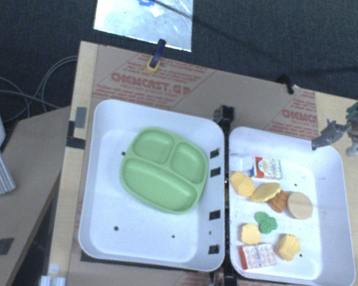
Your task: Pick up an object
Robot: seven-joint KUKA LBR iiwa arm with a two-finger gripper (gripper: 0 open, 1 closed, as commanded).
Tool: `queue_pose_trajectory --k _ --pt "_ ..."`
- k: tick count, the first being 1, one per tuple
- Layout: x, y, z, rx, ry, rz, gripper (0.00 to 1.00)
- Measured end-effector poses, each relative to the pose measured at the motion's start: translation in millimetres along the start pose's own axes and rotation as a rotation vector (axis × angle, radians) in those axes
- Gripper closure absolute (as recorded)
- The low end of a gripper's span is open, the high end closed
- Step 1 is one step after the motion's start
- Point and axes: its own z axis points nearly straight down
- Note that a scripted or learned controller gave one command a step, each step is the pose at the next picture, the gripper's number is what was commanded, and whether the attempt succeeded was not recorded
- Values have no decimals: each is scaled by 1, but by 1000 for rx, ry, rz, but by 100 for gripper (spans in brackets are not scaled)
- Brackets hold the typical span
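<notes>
Even overhead light, soft focus, glare on the foil sheet (pixel 147 2)

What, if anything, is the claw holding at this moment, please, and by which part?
Nothing is held. The claw hangs open above the far right corner of the right bin, with nothing between its fingers, apart from the toy food lying in that bin.

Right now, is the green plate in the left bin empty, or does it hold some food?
Empty. The green plate shows bare compartments; the toy food pieces all lie in the right bin.
</notes>
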Motion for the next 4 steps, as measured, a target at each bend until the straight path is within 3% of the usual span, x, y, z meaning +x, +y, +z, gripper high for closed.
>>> queue_pose_trajectory --k 1,4 --pt "1 2 -8 -12 -3 -3 0" --pt "19 7 157 -10 -2 -6 0"
